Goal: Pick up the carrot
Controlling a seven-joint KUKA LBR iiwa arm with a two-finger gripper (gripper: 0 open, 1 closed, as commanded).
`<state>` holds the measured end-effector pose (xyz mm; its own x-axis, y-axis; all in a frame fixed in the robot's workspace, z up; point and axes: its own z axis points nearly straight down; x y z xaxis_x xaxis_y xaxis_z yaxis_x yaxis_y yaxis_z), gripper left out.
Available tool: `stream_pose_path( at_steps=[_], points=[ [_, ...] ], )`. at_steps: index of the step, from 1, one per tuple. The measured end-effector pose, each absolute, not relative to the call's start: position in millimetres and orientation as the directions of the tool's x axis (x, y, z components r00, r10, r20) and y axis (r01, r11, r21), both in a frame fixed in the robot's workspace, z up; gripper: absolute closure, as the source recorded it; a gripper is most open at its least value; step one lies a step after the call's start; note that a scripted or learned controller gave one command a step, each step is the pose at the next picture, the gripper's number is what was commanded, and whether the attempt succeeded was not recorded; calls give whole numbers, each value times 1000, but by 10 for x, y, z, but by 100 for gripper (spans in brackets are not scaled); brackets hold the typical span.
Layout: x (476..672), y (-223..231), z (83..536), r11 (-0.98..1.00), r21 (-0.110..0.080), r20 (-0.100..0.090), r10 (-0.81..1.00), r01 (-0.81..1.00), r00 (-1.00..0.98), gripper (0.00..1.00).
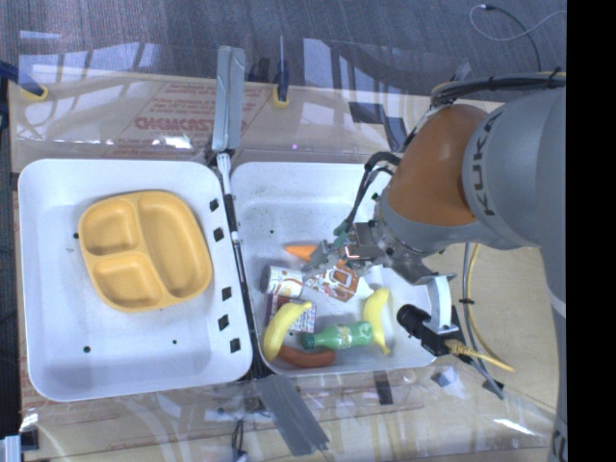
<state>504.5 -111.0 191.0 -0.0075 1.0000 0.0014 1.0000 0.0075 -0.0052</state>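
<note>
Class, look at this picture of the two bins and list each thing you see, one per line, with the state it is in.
carrot: lying in the right bin, beside the gripper, not lifted
gripper: low inside the right bin, over the pile
yellow divided plate: flat in the left bin, nothing in its compartments
green bottle: on its side
two bananas: lying flat
sausage: lying by the near wall
carton: on its side

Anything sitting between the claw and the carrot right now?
Nothing visible. The carrot lies on bare floor of the right bin, and the claw is right beside it. The carton sits just below the carrot, close but not over it.
</note>
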Motion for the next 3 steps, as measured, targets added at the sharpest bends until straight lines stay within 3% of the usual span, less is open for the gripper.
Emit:
stream_pose_path(
  at_steps=[1, 2, 3],
  points=[
    [5698, -1128, 1029, 68, 22, -4, 998, 997, -68, 0],
    [5698, -1136, 1130, 72, 21, -6, 997, 997, -72, 100],
    [5699, -1135, 1131, 72, 22, -6, 997, 997, -72, 0]
  ],
)
